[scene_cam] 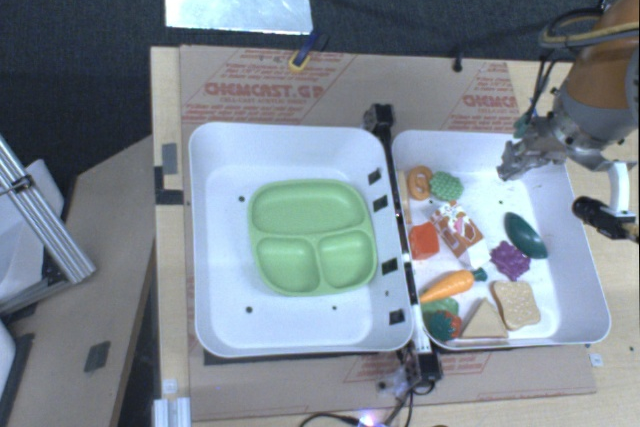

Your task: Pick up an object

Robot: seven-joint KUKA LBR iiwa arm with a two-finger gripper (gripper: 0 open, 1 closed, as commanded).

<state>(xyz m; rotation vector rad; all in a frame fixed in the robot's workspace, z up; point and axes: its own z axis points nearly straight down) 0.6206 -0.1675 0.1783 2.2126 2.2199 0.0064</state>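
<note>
A: Quick one — your gripper sits over the back right part of the right bin, above bare white floor. Can't tell whether it's spread or closed from this angle; nothing visible in it.

B: So where's your target?

A: All the toys are in that right bin: pretzel, green bumpy piece, red block, carrot, dark green oval, purple grapes, toast slice. The left bin has just a green divided plate.

B: Which one would you take?

A: I'd go for the dark green oval — nearest your gripper and apart from the grapes, though only just. Centre over it, line up across its narrow side, then come straight down. Skip the cluster by the red block; things there touch, and you'd likely nudge a neighbour.
</note>
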